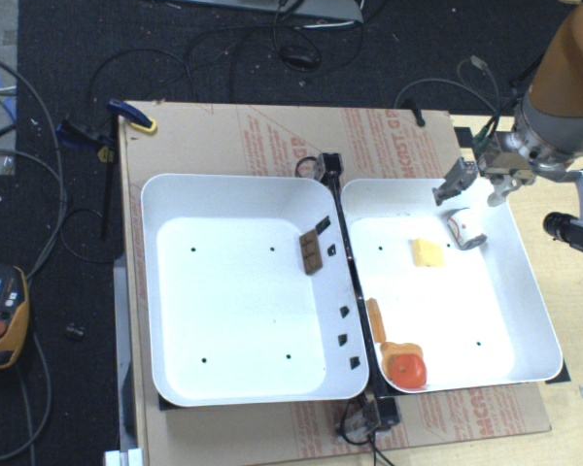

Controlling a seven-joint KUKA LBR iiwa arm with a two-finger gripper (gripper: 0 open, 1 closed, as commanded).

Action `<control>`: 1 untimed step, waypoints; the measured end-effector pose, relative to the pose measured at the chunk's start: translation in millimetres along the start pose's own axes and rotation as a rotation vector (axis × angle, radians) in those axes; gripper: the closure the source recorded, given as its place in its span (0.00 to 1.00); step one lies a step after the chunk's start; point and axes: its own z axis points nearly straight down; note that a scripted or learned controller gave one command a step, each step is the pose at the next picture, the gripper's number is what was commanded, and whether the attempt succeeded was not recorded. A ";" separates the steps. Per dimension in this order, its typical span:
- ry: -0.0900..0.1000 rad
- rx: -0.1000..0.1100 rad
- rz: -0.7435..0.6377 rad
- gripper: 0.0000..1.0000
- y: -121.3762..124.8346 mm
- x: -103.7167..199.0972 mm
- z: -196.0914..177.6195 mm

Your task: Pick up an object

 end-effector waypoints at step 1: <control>0.001 0.004 0.001 0.00 1.7 -9.4 49.6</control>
